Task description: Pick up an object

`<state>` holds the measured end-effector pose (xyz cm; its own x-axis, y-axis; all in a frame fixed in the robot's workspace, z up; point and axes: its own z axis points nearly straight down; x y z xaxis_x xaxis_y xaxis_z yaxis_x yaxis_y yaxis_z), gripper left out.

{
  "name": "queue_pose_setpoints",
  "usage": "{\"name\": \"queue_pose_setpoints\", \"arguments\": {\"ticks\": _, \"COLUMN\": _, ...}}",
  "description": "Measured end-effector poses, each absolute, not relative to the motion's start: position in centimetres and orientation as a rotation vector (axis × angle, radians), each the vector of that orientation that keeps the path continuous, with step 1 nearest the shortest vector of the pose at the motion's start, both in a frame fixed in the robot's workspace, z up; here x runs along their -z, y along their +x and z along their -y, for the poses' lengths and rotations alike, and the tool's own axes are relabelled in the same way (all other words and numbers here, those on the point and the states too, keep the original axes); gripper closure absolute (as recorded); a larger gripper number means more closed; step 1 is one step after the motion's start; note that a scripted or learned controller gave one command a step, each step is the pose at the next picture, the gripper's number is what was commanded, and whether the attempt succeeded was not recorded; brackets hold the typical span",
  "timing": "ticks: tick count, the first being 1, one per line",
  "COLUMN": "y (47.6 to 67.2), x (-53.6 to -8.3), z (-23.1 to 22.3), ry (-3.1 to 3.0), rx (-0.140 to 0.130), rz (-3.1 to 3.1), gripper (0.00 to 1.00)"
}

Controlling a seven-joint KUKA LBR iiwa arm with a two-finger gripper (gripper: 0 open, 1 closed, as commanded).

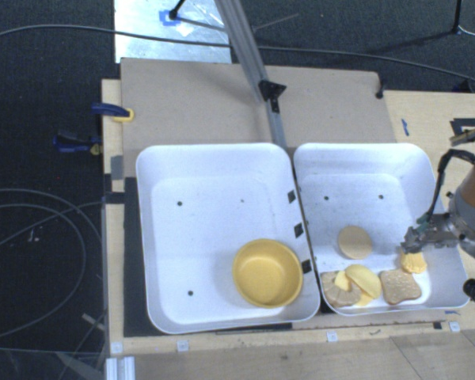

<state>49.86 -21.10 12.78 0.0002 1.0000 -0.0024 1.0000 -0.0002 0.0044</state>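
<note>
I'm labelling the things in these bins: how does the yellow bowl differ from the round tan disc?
The yellow plastic bowl is much larger than the round tan flat disc. The bowl is a bright yellow, hollow and open upward; the disc is a pale tan and lies flat. The bowl sits in the left white bin, the disc in the right white bin. Both look round from above.

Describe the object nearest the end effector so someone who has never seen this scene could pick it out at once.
Start at the right bin of the two white ones and go to its near right corner, where the end effector sits. Just below it lies a small yellow piece. It is brighter and smaller than the tan toast-shaped piece beside it and the pale round disc further left.
</note>
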Motion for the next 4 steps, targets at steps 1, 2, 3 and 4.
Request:
{"name": "queue_pose_setpoints", "arguments": {"ticks": 1, "y": 49.1, "x": -18.5, "z": 21.0, "ry": 2.211, "rx": -0.004, "rz": -2.221, "gripper": 1.00}}
{"name": "queue_pose_setpoints", "arguments": {"ticks": 2, "y": 49.2, "x": -24.9, "z": 20.9, "ry": 2.208, "rx": -0.006, "rz": -2.221, "gripper": 1.00}}
{"name": "queue_pose_setpoints", "arguments": {"ticks": 3, "y": 49.4, "x": -30.0, "z": 20.9, "ry": 2.210, "rx": -0.005, "rz": -2.222, "gripper": 1.00}}
{"name": "queue_pose_setpoints", "arguments": {"ticks": 4, "y": 52.1, "x": -28.3, "z": 15.9, "ry": 2.209, "rx": -0.003, "rz": -2.232, "gripper": 1.00}}
